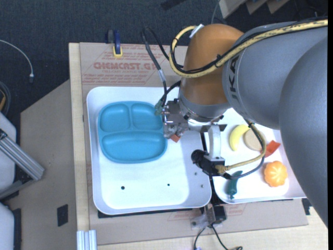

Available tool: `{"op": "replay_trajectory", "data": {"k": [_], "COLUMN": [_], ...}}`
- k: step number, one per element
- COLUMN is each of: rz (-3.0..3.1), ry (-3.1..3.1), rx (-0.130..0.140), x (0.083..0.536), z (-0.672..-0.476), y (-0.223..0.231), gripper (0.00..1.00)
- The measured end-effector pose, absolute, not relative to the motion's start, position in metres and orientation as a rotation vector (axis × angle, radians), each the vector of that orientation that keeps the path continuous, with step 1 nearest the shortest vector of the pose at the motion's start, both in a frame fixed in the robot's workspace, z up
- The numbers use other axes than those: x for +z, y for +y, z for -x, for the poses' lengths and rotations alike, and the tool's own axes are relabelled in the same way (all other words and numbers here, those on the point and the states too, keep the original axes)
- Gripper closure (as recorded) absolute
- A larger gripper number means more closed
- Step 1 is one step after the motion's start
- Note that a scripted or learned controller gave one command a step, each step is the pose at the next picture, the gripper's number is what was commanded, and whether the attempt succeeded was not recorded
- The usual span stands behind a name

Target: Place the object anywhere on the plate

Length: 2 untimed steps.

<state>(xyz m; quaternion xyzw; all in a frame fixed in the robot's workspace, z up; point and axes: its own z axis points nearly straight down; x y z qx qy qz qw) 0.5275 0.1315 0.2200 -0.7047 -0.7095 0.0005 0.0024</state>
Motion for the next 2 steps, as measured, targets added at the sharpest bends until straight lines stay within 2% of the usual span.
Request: {"op": "replay_trajectory", "data": {"k": [1,2], "rz": [2.221,2.221], "ry": [-2.223,-2.221], "rx": [-0.003,-0.001], "x": [0.2327,0.2318], "z": [-0.5298,-0.5296], "y": [0.1263,0.1263], "gripper": [1.0,0.0]}}
